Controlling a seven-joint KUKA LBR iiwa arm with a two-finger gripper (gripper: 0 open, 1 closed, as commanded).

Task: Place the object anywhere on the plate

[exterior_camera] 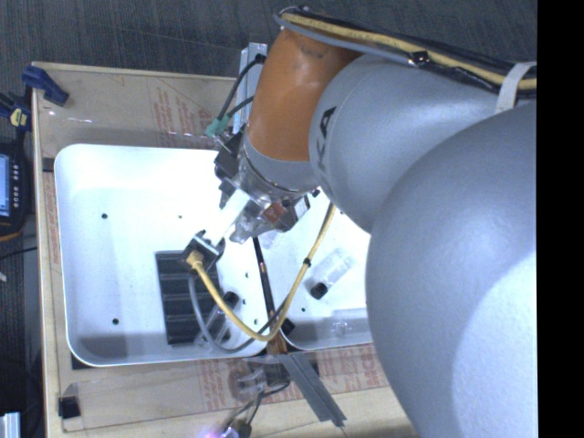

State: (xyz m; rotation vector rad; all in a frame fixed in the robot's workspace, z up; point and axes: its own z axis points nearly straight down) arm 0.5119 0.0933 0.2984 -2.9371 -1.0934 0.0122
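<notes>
My gripper (180, 299) is the dark ribbed block low in the left white bin (60, 245), near its front wall. A yellow cable (219, 304) loops from it up to the wrist. The grey arm with its orange band (292, 99) reaches in from the right and covers most of the right bin. A small clear bottle-like object with a dark cap (327, 274) lies in the visible strip of the right bin (319, 343). Whatever lies under the gripper is hidden by its body.
Another clear item (349, 322) lies near the right bin's front wall. A blue clamp (41, 82) sits at the bench's back left corner, and a dark device (9, 185) stands at the left edge. The cardboard bench surface (137, 99) surrounds both bins.
</notes>
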